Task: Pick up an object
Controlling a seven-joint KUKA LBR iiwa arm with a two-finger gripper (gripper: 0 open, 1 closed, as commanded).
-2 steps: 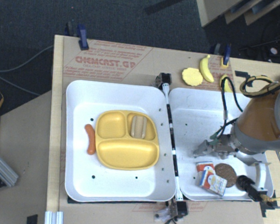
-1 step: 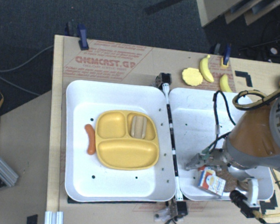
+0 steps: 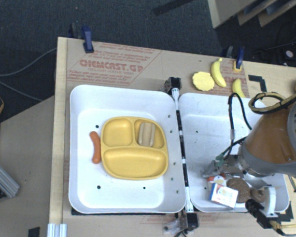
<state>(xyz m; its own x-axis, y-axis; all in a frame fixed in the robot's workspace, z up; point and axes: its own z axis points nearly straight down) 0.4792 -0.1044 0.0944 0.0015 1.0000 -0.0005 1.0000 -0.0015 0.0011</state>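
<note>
In the left bin (image 3: 79, 181) lies a yellow divided plate (image 3: 133, 148) with a beige piece of food (image 3: 146, 134) in its upper right compartment. An orange sausage (image 3: 95, 147) rests just left of the plate. The arm reaches into the right bin (image 3: 204, 131), and my gripper (image 3: 220, 172) is low over its near right part. Under it sit a small white carton with colored print (image 3: 223, 194) and a brown cookie-like piece (image 3: 243, 186). The arm's body hides the fingers.
Behind the right bin, on the bench, lie a yellow banana (image 3: 218, 73), a round yellow piece (image 3: 203, 81) and another small banana (image 3: 238, 86). Black cables (image 3: 239, 119) loop over the right bin. Blue clamps (image 3: 86, 38) hold the bench's far edge.
</note>
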